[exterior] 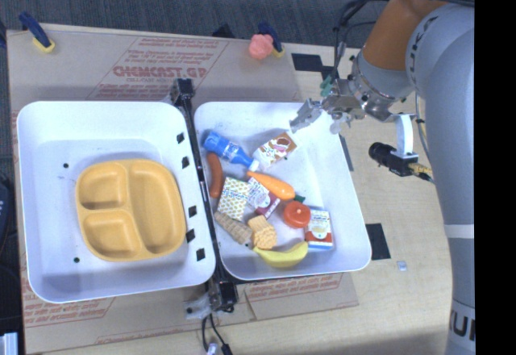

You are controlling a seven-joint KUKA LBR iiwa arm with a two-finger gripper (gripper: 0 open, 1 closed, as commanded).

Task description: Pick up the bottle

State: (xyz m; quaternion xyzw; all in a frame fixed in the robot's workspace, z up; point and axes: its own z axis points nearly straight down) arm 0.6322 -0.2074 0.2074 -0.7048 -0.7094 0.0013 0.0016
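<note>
The blue bottle (225, 149) lies on its side in the upper left part of the right bin (339, 184), near the divider between the bins. My gripper (319, 118) hovers over the bin's far right corner, well to the right of the bottle and apart from it. Its fingers are spread open and hold nothing. A small brown and white carton (276, 148) lies between the bottle and the gripper.
Around the bottle lie a sausage (215, 174), a carrot (272, 184), snack packets (240, 198), a red tomato (296, 214), a juice box (320, 230) and a banana (282, 255). The left bin (32, 184) holds a yellow divided tray (129, 208). A pink object (261, 47) sits beyond the bins.
</note>
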